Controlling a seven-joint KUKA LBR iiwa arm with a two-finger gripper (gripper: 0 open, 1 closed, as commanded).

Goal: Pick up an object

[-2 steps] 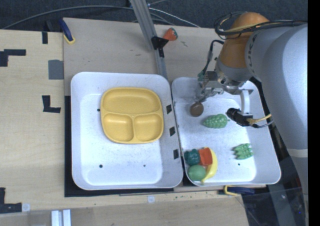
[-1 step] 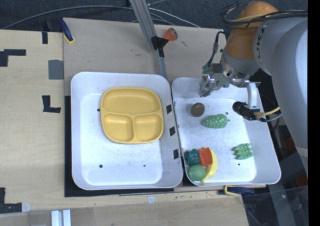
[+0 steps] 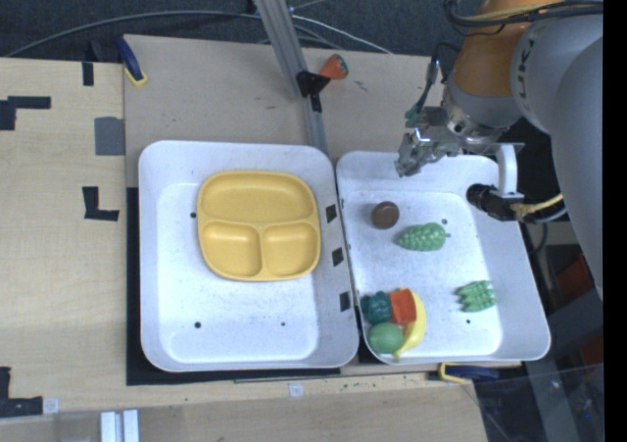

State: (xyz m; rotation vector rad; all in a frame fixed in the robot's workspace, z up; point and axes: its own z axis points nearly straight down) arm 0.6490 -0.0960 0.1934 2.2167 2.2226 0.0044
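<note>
My gripper (image 3: 409, 162) hangs over the back left part of the right bin (image 3: 509, 332), above and a little right of a small brown round object (image 3: 384, 215). Nothing shows between its fingers. A green bumpy fruit (image 3: 422, 236) lies near the bin's middle, and a smaller green leafy piece (image 3: 475, 295) lies toward the right wall. In the front left corner several toys are clustered: a teal piece (image 3: 375, 309), an orange-red piece (image 3: 403, 306), a green ball (image 3: 386, 337) and a yellow banana (image 3: 417, 326).
The left bin (image 3: 167, 322) holds a yellow divided plate (image 3: 260, 224). A grey pole (image 3: 279, 24) slants down to the bins' back edge with an orange clip (image 3: 335, 66) beside it. The arm's body (image 3: 549, 48) stands over the back right.
</note>
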